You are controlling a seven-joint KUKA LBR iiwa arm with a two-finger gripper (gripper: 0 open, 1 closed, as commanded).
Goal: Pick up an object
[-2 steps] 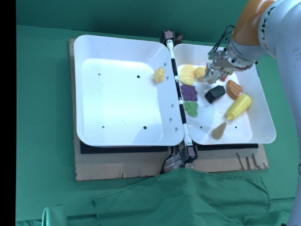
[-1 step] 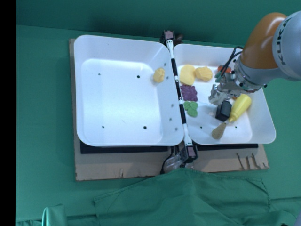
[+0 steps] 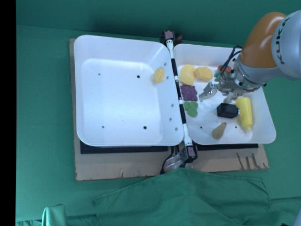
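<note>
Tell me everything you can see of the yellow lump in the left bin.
The yellow lump is small, rounded and slightly oval. It is yellow-orange with a smooth, matte surface, like plastic toy food, and it looks whole. It lies in the left bin, against the sloping wall next to the divider, towards the far side. It touches only the bin. The gripper is over the other bin, well away.

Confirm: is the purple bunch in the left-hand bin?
No, the purple bunch lies in the right-hand bin, next to the green piece.

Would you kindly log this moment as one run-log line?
gripper over right bin | no held object visible | near purple grapes, yellow bottle
</note>
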